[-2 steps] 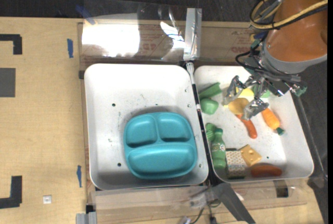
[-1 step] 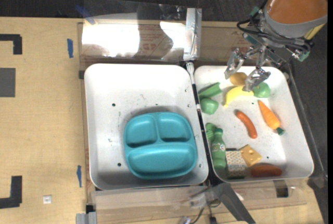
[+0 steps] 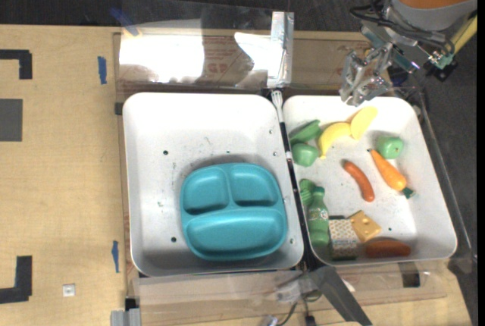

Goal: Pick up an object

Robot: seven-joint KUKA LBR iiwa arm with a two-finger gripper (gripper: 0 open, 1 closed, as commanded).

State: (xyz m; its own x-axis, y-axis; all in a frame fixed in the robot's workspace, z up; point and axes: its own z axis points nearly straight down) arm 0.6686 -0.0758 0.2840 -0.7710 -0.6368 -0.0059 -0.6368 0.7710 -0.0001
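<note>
My gripper hangs over the far edge of the right bin.
I cannot tell how it is set. In that bin, just nearer than my gripper, lies a banana, a green pepper to its left, an apple, carrot and sausage nearer still. The left bin holds a teal tray.

Tool low, arm upper right

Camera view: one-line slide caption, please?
Gripper hovers at the right bin's far rim above toy food; teal tray in the left bin.
</note>
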